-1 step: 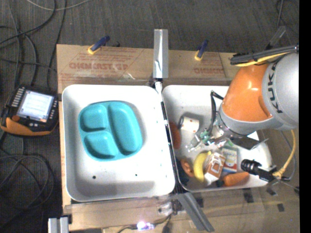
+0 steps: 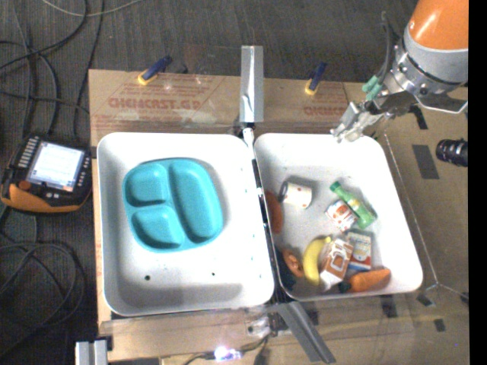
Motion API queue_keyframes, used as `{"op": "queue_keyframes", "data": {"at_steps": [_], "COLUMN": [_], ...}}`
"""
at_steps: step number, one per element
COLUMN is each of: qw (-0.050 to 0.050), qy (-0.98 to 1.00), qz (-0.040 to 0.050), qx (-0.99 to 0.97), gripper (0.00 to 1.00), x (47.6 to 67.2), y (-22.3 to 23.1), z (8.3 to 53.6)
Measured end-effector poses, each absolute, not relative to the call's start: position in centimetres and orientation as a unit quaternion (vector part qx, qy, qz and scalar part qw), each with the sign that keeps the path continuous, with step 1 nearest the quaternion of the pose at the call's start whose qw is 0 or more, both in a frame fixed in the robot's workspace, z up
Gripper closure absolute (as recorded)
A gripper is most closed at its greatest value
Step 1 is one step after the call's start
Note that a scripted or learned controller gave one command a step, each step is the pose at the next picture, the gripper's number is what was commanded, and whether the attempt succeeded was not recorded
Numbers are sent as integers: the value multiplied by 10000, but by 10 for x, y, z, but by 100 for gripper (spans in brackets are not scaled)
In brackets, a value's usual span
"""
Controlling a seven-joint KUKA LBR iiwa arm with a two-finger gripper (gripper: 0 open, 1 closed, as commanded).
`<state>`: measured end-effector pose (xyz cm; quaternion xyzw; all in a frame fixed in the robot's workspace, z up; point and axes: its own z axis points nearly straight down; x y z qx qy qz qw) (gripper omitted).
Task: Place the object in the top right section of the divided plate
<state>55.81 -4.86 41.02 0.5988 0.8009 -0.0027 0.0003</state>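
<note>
A blue divided plate with three sections lies in the left white bin. The right bin holds several toy foods: a white cup, a green bottle, a banana, a carrot, a sausage and small cartons. My gripper hangs over the back rim of the right bin, above and behind the objects. Its fingers stand slightly apart with nothing between them.
A handheld controller lies left of the bins on the dark floor, among cables. A metal rail stands behind the seam between the bins. Blue and yellow clamps hold the cardboard base at the back.
</note>
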Motion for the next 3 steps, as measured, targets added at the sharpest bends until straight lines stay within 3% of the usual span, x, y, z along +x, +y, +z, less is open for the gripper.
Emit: {"op": "queue_keyframes", "data": {"at_steps": [1,2,3], "qw": [-16,12,-1], "qy": [6723,6667,5790], "qz": [-39,-28,-38], "qx": [7402,7453,8153], "gripper": [100,100,100], "x": [484,486,484], "y": [-32,50,122], "z": [285,412,310]}}
